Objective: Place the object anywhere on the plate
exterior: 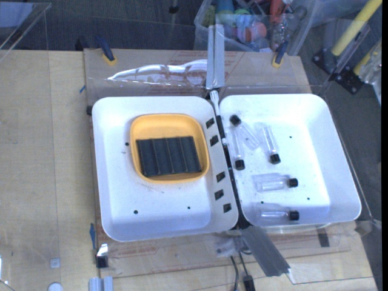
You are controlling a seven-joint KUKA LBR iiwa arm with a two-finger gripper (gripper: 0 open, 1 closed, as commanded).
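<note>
A yellow plate (pixel 140 128) sits in the left white bin (pixel 115 205). On the plate lies a dark grey ribbed rectangular block (pixel 169 156), flat and covering most of its middle. In the right white bin (pixel 315 120) lie several clear plastic vials with black caps: one near the top left (pixel 241 139), one beside it (pixel 270 145), one lower down (pixel 276 182) and one near the front edge (pixel 277 213).
A divider with black tabs (pixel 219 162) runs between the two bins. A clear tub of colourful items (pixel 254 11) stands behind the bench. A metal upright (pixel 216 56) rises at the back between the bins. Blue clamps (pixel 107 51) hold the backboard.
</note>
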